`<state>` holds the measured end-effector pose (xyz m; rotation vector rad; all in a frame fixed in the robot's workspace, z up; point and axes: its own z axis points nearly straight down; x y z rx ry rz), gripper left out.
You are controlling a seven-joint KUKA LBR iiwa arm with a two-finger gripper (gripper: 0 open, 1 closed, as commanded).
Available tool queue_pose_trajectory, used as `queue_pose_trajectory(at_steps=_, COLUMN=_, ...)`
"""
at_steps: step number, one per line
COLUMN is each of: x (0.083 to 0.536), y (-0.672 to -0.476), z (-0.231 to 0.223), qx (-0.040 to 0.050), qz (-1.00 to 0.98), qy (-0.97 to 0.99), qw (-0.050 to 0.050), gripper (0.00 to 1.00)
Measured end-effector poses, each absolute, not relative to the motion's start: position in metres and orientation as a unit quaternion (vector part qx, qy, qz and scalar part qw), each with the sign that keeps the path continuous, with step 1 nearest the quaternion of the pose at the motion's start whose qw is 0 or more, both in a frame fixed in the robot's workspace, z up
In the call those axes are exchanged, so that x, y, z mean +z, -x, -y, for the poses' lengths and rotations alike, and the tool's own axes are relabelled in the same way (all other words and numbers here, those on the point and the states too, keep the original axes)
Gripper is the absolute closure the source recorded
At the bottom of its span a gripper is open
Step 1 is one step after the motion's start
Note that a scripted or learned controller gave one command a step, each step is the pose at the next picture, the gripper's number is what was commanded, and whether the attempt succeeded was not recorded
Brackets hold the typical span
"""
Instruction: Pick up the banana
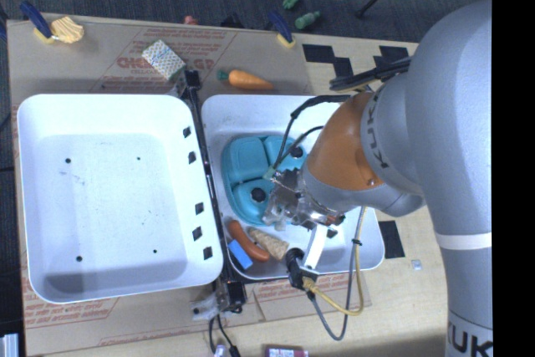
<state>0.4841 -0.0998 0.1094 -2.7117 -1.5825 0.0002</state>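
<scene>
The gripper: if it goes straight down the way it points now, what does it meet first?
Probably the teal plastic toy in the right bin; the gripper hangs at its edge. Depth is unclear, so it may be the bin floor instead.

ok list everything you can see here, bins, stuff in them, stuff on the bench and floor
bins: 2, white, side by side on the bench, left and right
toy: 1, turquoise, in the right bin
sausage: 1, orange-red, right bin's near corner
block: 1, blue, beside the sausage
cone: 1, tan, right of the sausage
carrot: 1, orange, on the bench behind the right bin
sponge: 1, patterned, behind the left bin
clamps: 2, blue, bench's far edge
bits: 2, green, on the floor
arm: 1, grey with orange band, over the right bin
pincer: 1, low in the right bin
</scene>
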Motion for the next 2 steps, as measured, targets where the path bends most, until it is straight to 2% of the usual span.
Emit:
queue_pose_trajectory(at_steps=1, x=0.0928, y=-0.5381, z=0.0939, qx=0.002, qz=0.4, qy=0.917, qw=0.003, gripper=1.0)
queue_pose_trajectory(at_steps=2, x=0.0911, y=-0.5371, z=0.0932, qx=0.0033, qz=0.4, qy=0.917, qw=0.004, gripper=0.0)
